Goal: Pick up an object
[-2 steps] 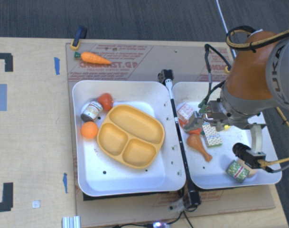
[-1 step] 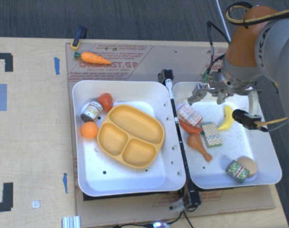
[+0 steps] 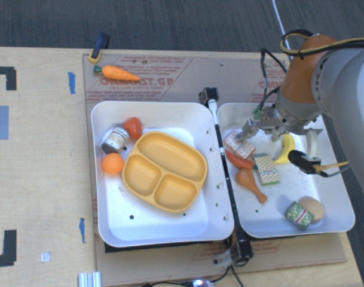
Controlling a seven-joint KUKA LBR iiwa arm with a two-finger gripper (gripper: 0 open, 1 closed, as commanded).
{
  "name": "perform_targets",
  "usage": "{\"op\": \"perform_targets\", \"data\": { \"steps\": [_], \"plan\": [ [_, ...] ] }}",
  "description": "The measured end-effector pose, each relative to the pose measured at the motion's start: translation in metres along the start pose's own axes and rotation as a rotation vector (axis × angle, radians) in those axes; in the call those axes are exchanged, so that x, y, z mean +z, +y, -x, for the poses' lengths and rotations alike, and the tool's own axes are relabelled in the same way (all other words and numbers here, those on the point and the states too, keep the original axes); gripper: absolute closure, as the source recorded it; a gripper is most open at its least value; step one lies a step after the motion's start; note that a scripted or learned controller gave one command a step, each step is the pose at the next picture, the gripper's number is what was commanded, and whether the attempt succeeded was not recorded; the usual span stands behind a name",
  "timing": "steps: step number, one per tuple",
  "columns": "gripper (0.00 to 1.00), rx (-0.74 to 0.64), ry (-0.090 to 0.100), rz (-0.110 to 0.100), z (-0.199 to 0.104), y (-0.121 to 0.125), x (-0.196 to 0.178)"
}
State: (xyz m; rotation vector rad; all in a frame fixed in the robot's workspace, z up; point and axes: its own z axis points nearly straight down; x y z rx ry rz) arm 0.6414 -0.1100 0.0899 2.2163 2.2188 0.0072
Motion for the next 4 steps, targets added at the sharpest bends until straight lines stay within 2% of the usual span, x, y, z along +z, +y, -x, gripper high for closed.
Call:
{"op": "perform_targets", "data": {
  "steps": [1,2,3,4],
  "plan": [
    [0.0,0.002,-0.002,0.006,-0.011,-0.04,0.0],
    [0.0,0.002,-0.001,0.006,-0.012,-0.095,0.0],
    [1.0,0.003,-0.007,0.013,-0.01,-0.094,-0.013],
    [0.0,0.006,-0.013,0.014,-0.007,-0.094,-0.013]
  ]
}}
